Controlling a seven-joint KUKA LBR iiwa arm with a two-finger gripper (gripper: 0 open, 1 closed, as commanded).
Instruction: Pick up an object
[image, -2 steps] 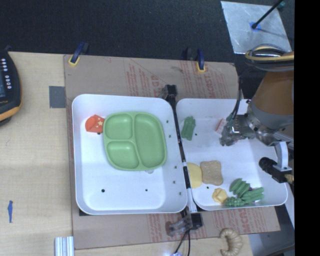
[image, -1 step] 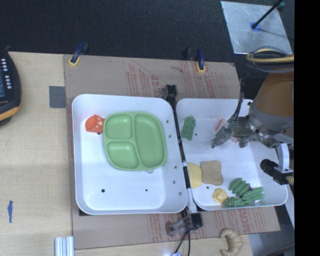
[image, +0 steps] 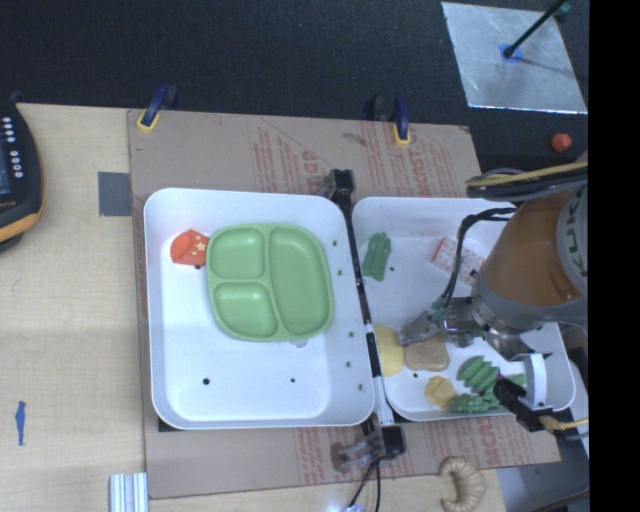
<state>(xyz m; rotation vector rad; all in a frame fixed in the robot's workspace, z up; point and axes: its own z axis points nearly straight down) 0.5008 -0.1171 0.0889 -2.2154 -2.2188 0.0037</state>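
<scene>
Hovering low over the right white bin (image: 400, 215), my end effector (image: 418, 330) sits just above a tan, flat, bread-like piece (image: 428, 355); whether I grip anything, I cannot tell. Beside it on the left lies a yellow lump (image: 388, 352). Behind it lies a green ridged piece (image: 376, 255). Well apart to the left, a green divided plate (image: 270, 281) rests in the left bin (image: 180, 390).

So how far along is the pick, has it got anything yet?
Done: the arm is down in the right bin, with the gripper low by the tan piece and the yellow piece. In hand: I can't see anything between its fingers, so no grasp is confirmed. Left: securing an object and lifting it. The green toys and the left bin's green divided plate lie away from the gripper.
</scene>
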